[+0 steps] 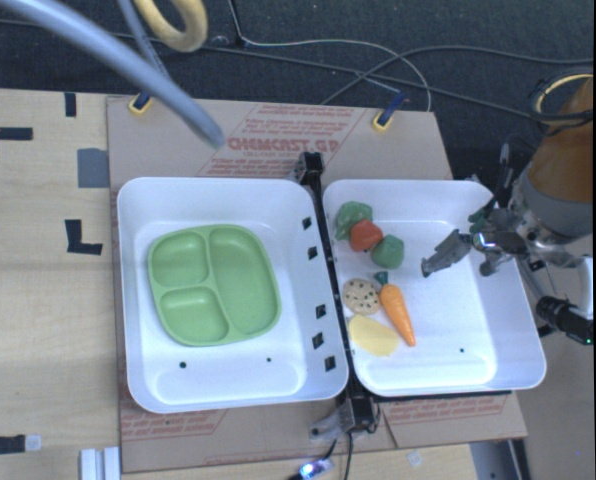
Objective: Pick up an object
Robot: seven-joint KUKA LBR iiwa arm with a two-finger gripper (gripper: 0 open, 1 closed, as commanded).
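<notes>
Several toy foods lie along the left side of the right bin [478,368]: a green leafy piece [353,214], a red tomato [366,235], a second green piece [388,251], a round cookie [360,295], an orange carrot [397,313] and a yellow piece [374,337]. My gripper [466,258] hangs over the right half of this bin, to the right of the foods and apart from them. It is open, with nothing between its fingers. The nearest item is the second green piece, a short way left of the left fingertip [430,266].
The left bin [138,268] holds a green divided plate [214,283]. A black divider [323,268] runs between the two bins. The grey and orange arm [568,183] comes in over the right bin's right rim. Cables and a grey hose cross the back.
</notes>
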